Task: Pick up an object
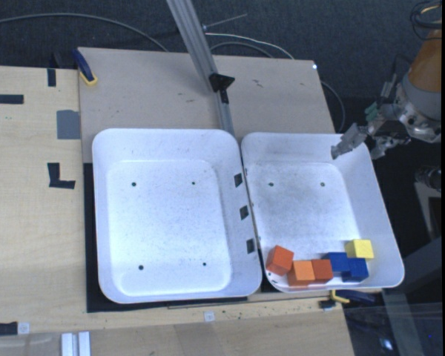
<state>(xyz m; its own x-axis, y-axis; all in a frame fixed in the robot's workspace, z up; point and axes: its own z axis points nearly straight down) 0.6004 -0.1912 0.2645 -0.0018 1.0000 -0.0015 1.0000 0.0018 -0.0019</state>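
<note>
Where blocks (320,264) cluster, row running left-right

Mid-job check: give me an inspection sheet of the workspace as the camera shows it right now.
Surface: wooden bench bearing two white bins side by side, left bin and right bin.
Job's things: blocks at the right bin's near edge: two orange blocks, red block, blue block, yellow block beside the blue one.
Clutter: dark tape pieces on the bench's left; yellow-blue clamp.
Grippers: claw above the right bin's far right corner, nothing seen between its fingers.
Cables: white cables beyond the bench.
Surroundings: slanted metal rail; dark floor.
</note>
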